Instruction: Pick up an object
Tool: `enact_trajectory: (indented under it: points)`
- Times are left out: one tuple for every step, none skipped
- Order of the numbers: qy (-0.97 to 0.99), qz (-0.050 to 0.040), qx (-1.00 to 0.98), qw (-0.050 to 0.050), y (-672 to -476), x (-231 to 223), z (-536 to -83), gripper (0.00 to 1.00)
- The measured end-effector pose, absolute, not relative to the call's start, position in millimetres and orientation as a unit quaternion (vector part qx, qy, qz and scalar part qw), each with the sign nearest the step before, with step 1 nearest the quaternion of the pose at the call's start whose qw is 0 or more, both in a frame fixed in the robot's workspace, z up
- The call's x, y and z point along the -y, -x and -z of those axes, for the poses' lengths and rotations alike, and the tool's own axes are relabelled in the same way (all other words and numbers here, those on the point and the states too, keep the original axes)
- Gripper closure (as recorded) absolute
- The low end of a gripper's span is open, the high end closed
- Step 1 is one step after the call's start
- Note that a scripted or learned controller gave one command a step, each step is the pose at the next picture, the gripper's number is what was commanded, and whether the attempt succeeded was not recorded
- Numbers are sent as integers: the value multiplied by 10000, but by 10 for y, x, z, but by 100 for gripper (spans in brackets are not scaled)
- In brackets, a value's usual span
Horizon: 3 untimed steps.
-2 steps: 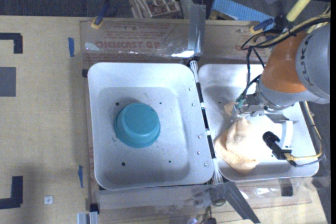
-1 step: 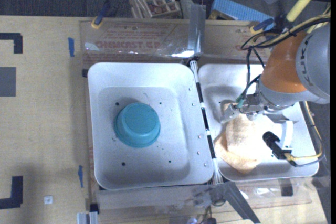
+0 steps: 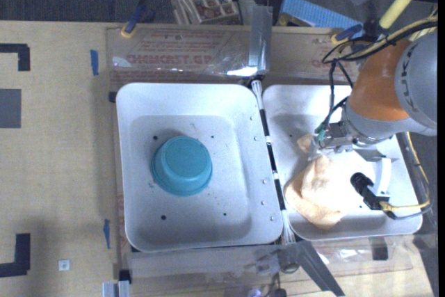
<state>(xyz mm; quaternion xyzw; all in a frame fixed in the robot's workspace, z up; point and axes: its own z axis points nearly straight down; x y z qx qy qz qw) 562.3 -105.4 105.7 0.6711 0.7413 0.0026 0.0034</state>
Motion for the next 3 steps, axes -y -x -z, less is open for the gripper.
enact_trajectory:
  points:
    - [-6958, 0, -7182, -15, -5427, 1229, -961, 100]
    - [-6272, 8, -7788, -5, -5557, 659, -1824, 100]
    - [-6490, 18, -7608, -25, -5120, 174, -1821, 100]
